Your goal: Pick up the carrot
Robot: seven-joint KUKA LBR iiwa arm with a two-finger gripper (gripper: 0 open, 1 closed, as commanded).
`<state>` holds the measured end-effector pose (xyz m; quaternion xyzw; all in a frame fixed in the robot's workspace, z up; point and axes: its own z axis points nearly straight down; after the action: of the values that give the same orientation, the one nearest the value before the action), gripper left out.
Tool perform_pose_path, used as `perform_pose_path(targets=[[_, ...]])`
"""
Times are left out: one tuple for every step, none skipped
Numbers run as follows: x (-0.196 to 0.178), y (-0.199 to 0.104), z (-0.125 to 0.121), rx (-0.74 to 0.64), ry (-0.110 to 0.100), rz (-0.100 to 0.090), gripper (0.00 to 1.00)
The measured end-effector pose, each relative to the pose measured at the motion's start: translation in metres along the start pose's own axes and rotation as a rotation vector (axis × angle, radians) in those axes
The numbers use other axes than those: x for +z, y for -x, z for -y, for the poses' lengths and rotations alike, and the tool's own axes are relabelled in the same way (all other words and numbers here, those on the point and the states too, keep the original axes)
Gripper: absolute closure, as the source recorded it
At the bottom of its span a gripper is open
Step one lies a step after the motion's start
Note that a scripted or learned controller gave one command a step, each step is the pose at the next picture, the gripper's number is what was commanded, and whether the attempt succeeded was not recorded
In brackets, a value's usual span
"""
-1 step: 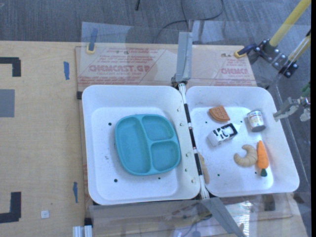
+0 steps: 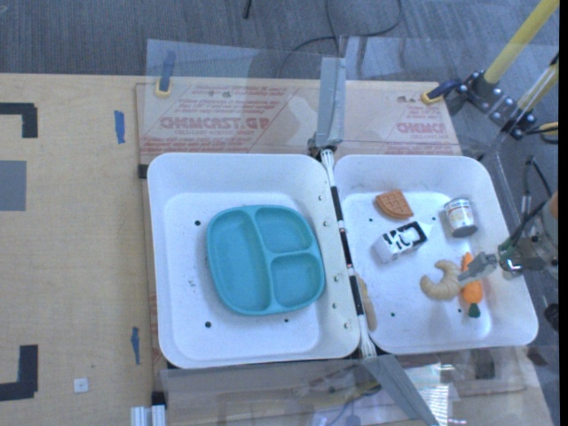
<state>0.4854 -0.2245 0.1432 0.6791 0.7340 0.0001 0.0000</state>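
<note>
Two shallow white bins sit side by side on the wooden tabletop (image 2: pixel 71 282). The left bin (image 2: pixel 169 327), well apart from the pincer, carries a teal divided plate (image 2: pixel 264 259) with three compartments. In the right bin (image 2: pixel 510 327), a black-and-white toy car (image 2: pixel 401 240) and a brown cookie-like piece (image 2: pixel 394 205) lie to the pincer's left and beyond it. A small metal can (image 2: pixel 459 217) stands just above the pincer's position. A tan croissant-shaped item (image 2: pixel 442 280) lies just left of the pincer. The pincer (image 2: pixel 480 265) reaches in from the right; its fingers appear to close around the upper end of the carrot (image 2: pixel 472 291), whose orange body and green tip extend just below it.
</note>
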Motion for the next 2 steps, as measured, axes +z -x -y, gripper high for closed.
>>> perform_pose_path(targets=[[0.056,-0.015,-0.023,0.022,0.006,0.000,0.00],[0.045,-0.011,-0.022,0.029,0.011,0.005,1.00]])
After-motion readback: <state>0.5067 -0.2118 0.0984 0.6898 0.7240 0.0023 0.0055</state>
